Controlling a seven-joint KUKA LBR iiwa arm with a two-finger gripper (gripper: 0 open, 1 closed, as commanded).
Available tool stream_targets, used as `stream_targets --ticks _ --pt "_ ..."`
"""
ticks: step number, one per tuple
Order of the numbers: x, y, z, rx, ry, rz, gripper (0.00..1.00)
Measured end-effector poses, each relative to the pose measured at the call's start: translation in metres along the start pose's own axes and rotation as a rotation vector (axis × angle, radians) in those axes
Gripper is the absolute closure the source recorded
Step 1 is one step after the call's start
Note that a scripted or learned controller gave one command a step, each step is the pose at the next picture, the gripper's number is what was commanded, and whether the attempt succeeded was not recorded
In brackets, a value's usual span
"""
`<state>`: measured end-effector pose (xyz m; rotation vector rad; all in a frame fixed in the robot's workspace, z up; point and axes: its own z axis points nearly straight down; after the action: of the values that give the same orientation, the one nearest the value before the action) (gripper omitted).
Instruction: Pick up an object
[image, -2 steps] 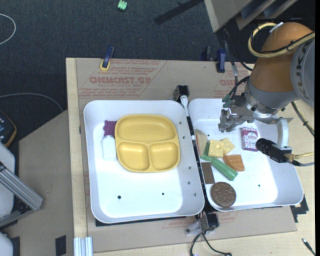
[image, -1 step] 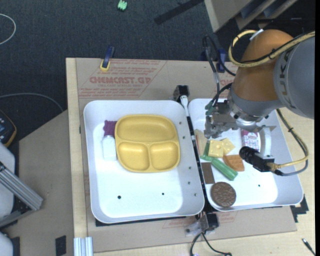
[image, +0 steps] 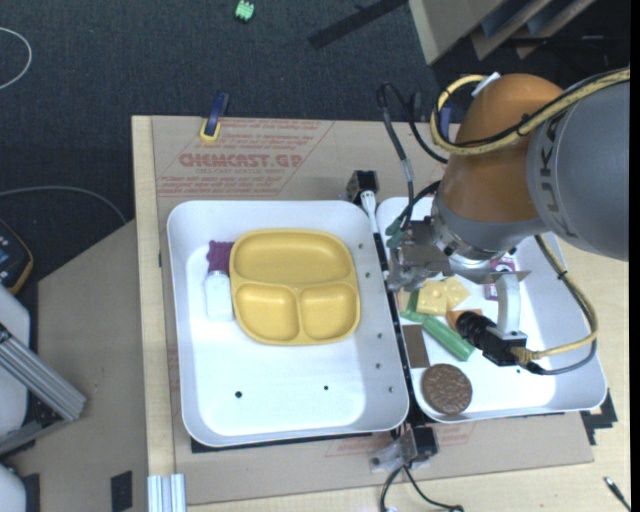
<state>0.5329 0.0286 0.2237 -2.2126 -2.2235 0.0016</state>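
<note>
A yellow divided tray (image: 296, 284) sits in a white bin (image: 190, 330); at three o'clock, a green stick (image: 447, 337) and brown disc (image: 446, 388).

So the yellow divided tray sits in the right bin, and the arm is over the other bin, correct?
Not quite. The camera view shows the yellow divided tray in the left bin, not the right one. The arm is over the other bin, the right one, above the green piece and brown disc.

Dark blue carpeted floor (image: 100, 60) is surrounding a brown board-covered tabletop (image: 260, 160), with cables (image: 60, 195) trailing across it.
</note>
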Motion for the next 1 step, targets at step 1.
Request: stream_targets --ticks 1 --pt "-0.0139 0.0043 0.0086 0.001 -0.002 0.007 1.0"
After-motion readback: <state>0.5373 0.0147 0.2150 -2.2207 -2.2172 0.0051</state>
